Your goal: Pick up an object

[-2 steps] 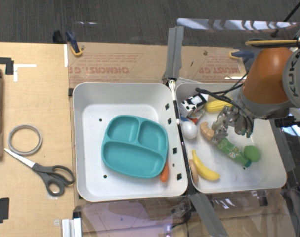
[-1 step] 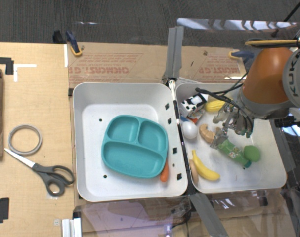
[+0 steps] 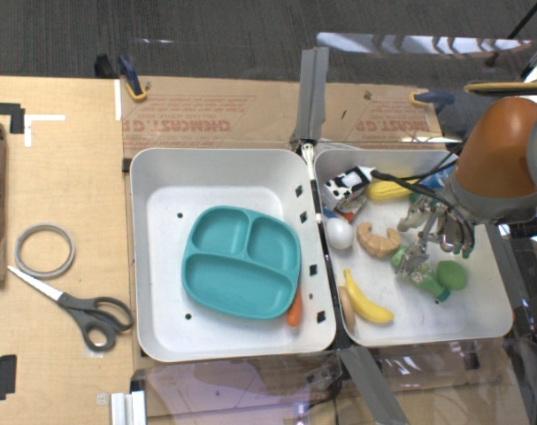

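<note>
- The gripper (image 3: pixel 420 253) hangs low over the right bin (image 3: pixel 494 326), in the right middle of the frame, apparently set to take one of the small things beneath it.
- Whether its fingers are wide, narrow or closed on anything cannot be told; the metal parts blur into the clutter.
- Candidate objects crowd that bin: a green object (image 3: pixel 451 275) just right of the gripper, a tan croissant-shaped piece (image 3: pixel 379 238) just left, a banana (image 3: pixel 366 299) lower left, a white ball (image 3: pixel 339 233), and a yellow corn-like piece (image 3: pixel 387 190) near the bin's top.
- Tight spacing could make a clean grasp awkward.
- The left bin (image 3: pixel 153 326) holds a teal divided plate (image 3: pixel 241 262) with an orange carrot-like piece (image 3: pixel 294 309) at its lower right edge.
- Scissors (image 3: pixel 78 306) and a tape roll (image 3: pixel 44 249) lie at the frame's left, well apart.
</note>
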Controlling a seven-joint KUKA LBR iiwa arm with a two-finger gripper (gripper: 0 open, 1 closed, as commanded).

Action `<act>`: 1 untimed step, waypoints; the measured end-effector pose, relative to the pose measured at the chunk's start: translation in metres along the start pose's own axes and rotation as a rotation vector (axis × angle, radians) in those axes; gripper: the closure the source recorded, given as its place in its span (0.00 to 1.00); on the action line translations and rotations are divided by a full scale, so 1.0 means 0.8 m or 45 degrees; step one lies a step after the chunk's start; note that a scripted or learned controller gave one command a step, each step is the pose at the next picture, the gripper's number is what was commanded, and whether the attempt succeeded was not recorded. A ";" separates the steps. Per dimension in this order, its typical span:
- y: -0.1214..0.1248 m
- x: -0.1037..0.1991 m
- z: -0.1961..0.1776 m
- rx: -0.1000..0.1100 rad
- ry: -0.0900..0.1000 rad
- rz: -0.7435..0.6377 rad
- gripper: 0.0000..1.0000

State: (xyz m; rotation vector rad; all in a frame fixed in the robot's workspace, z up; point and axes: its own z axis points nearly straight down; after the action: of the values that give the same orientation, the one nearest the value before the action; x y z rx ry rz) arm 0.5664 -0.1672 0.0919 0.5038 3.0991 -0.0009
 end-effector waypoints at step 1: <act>0.001 -0.004 -0.001 -0.001 -0.003 0.031 0.00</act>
State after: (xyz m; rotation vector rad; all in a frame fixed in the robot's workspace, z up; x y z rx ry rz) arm 0.5693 -0.1674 0.0927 0.5412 3.0906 0.0002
